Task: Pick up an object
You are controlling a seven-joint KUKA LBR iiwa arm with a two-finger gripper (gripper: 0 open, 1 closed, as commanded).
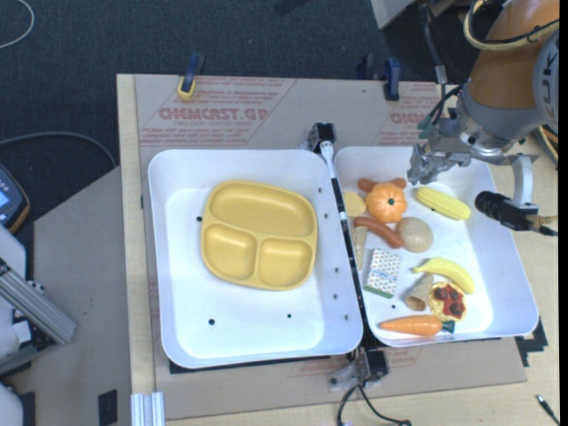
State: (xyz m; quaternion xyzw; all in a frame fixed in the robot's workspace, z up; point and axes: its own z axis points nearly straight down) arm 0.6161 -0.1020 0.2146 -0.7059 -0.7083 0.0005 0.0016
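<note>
Currently the gripper (426, 172) hangs over the far part of the right bin (515, 273), above bare white floor between the small orange pumpkin (387, 201) and the yellow corn cob (443, 203). Whether its jaws are released or clenched cannot be told from this slanted view, and nothing is seen between them.

The task asks only for one object, so the choice is free. The corn cob lies just beside the gripper, a little apart from the other toys, and it seems the easiest target. The pumpkin is also near, but it touches the red sausage (378, 231) and is round, so it may roll away. The banana (448, 272), the carrot (411, 326) and the small patterned packet (383, 272) lie farther toward the front.

To do the step well, the arm should probably come down straight over the middle of the cob, with the jaws set across its narrow width and not along its length. It should descend close to the bin floor before closing, because a high grip may slip off the smooth plastic. The yellow divided tray (259, 235) in the left bin (177, 238) plays no part.
</note>
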